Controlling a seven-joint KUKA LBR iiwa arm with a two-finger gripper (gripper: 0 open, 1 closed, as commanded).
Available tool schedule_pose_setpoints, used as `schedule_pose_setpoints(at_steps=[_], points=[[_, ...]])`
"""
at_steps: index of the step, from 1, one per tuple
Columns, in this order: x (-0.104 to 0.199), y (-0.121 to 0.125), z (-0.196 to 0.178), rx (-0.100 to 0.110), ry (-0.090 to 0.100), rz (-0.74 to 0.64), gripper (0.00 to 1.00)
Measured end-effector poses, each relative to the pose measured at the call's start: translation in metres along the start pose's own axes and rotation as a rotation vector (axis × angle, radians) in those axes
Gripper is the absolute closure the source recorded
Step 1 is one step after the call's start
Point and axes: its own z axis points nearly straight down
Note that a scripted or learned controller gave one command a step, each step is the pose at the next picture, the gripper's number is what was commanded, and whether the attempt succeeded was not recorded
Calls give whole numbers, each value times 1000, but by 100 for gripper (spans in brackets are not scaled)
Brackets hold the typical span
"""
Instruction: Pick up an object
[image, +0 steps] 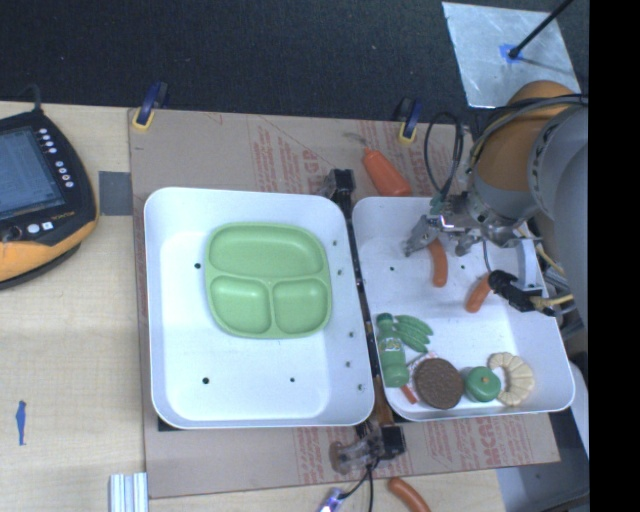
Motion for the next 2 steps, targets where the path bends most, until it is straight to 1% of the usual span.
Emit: schedule_pose_setpoints(at_steps=[1, 2], points=[[-1, 0, -11, 0, 0, -3, 100], [101, -22, -99, 1, 2, -1, 100]])
